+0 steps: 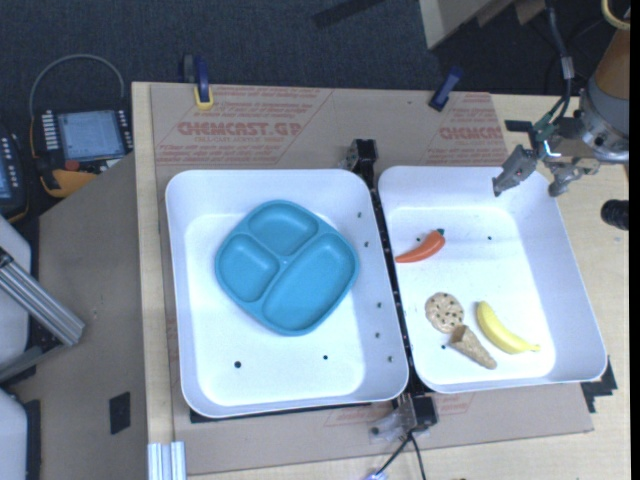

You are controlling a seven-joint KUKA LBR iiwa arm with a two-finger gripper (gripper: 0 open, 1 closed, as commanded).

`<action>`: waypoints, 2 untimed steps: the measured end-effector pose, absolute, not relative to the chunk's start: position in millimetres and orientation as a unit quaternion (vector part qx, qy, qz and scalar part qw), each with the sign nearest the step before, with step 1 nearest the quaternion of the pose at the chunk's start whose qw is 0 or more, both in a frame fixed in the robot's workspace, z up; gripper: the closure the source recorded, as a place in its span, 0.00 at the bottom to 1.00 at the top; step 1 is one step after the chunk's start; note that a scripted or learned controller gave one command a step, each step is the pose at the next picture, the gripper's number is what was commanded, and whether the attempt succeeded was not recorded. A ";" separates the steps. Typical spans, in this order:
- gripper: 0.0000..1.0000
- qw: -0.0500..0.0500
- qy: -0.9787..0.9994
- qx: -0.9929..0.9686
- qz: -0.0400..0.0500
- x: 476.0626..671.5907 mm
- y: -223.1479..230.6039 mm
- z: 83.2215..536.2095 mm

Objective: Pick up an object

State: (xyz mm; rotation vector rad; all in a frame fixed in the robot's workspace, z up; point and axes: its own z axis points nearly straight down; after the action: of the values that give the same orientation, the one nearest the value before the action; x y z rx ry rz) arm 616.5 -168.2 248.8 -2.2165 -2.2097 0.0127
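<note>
Above right bin's rim, gripper agape, unladen

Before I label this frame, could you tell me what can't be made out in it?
- Arm beyond the gripper: cut off by the camera view's right edge.
- Printed lettering on the bench board: too faint to read fully.
- Screen of the tablet: too small to read.

Right bin's far half lies open; carrot, cookie, banana crowd nearer.
</note>
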 end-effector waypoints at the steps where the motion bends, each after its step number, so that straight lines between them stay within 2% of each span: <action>1: 0.00 0.000 -0.707 -0.707 0.000 618.9 -167.7 256.7; 2: 0.00 0.003 -0.707 -0.707 0.002 617.2 -157.3 200.7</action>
State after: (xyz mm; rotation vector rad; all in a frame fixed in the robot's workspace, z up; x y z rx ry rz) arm 617.2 -157.3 200.7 -2.2163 -2.2185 0.0052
